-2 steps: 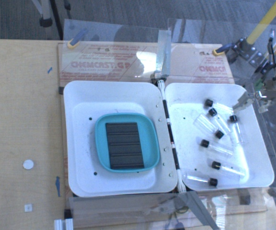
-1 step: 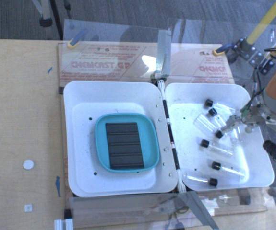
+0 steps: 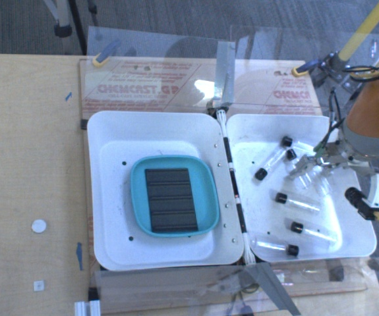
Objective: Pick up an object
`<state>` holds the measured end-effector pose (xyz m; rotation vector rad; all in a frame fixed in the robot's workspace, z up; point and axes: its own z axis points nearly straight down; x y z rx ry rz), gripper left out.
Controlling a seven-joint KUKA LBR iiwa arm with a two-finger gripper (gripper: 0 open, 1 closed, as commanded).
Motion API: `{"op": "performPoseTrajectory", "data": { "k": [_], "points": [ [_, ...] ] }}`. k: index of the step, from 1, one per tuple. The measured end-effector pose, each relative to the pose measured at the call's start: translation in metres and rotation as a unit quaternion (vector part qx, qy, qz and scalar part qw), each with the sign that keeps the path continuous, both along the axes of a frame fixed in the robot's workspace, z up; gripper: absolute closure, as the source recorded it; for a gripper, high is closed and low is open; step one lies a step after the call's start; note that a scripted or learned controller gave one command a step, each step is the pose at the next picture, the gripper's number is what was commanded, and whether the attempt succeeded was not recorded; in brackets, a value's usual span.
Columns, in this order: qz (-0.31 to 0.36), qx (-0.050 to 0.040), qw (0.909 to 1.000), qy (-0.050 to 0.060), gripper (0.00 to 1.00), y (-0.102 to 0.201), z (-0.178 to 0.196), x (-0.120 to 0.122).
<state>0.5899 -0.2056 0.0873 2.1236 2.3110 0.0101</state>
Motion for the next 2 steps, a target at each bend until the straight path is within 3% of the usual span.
{"op": "performPoseTrajectory", "data": {
  "k": [1, 2],
  "points": [
    [-0.001, -0.0016, 1.0000, 0.000, 1.00, -0.002, 0.010, 0.000],
    [-0.049, -0.0018, 0.9988, 0.003, 1.00, 0.044, 0.136, 0.010]
  ]
}}
